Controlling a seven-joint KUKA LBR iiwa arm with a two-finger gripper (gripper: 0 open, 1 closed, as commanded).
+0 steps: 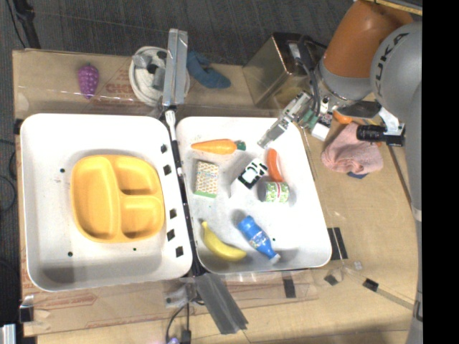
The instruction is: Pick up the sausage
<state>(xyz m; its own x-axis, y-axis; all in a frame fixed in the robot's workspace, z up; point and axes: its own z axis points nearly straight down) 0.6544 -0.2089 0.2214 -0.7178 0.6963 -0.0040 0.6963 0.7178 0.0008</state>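
The sausage [275,165] is a small red-orange oblong lying in the right white bin [310,224], towards its far right side. A black-and-white item [252,173] touches its left side, and a green can [274,191] lies just in front of it. My gripper [267,139] reaches in from the upper right and hangs over the bin's far edge, a short way behind and slightly left of the sausage. Nothing shows in its grip.
The right bin also holds a carrot [214,146], a checkered packet [206,178], a blue bottle [257,237] and a banana [219,246]. A yellow divided tray [118,196] sits in the left bin [43,264]. A pink cloth [351,156] lies right of the bins.
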